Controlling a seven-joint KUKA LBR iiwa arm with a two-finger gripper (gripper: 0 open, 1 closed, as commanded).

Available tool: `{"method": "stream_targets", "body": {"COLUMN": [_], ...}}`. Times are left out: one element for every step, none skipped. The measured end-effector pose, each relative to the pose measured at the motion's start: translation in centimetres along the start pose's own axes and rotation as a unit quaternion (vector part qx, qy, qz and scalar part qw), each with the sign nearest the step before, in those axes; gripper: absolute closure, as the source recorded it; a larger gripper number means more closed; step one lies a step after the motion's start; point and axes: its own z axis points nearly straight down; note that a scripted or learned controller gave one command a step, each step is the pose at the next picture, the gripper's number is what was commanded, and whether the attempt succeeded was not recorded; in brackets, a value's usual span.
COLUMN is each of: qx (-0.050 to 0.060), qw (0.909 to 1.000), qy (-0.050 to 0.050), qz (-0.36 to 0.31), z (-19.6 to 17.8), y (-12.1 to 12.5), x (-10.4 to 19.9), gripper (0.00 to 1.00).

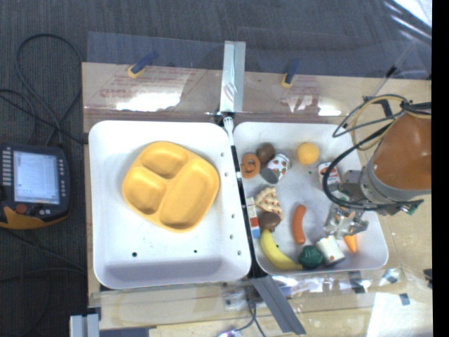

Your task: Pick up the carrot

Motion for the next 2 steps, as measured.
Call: {"method": "stream_targets", "body": {"qx": [0.000, -0.006], "qw": [1.0000, 1.0000], "qy": [0.000, 0.001], "qz": [0.000, -0.006], "z": [0.0, 2.1], "y": [0.0, 0.2], "x": [0.0, 0.5], "gripper": [0.00, 0.00]}}
